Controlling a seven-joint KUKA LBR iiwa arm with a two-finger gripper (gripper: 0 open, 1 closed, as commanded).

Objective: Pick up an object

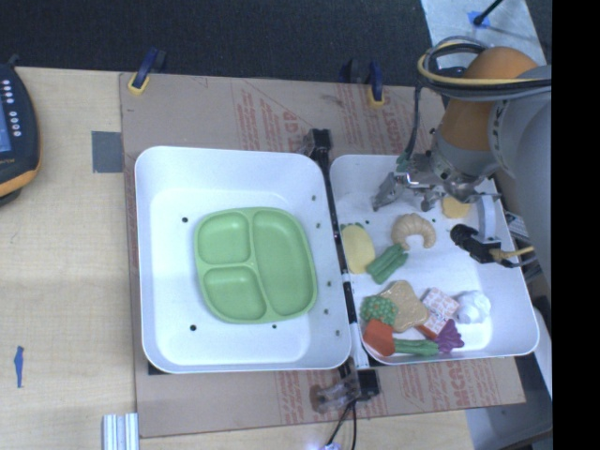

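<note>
Two shallow white plastic bins sit side by side. The left bin holds a smooth green divided plate. The right bin holds toy food: a curved tan croissant, a yellow lemon, a green pickle. The metal gripper hangs above the croissant, apart from it; whether it is clenched or released cannot be told.

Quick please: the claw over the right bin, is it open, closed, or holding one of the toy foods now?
Claw: open, holding nothing, above the right bin near its far end, just beyond the croissant.
</note>
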